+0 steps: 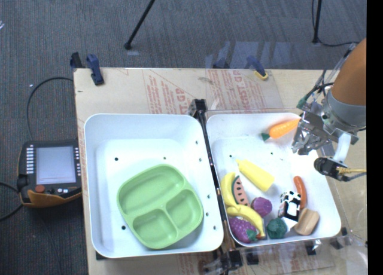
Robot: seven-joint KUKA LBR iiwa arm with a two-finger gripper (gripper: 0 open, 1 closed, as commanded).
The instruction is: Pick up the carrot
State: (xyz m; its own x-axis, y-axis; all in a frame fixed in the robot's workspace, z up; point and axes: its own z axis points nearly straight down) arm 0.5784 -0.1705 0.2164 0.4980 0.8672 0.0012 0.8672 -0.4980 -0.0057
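An orange carrot (282, 128) with a green tip lies near the back edge of the right bin (239, 125), its tip pointing left. My gripper (303, 144) hangs just right of the carrot and slightly nearer the camera, over the bin's right side. Nothing shows between its fingers.
The right bin also holds a yellow corn cob (256, 174), bananas (230, 193), a watermelon slice (240, 191), grapes (243, 229), a purple plum (261, 206), broccoli (276, 228), a sausage (300, 189), a black-and-white carton (291, 205) and a bread piece (307, 222). A green divided plate (159, 205) lies in the left bin (102, 148).
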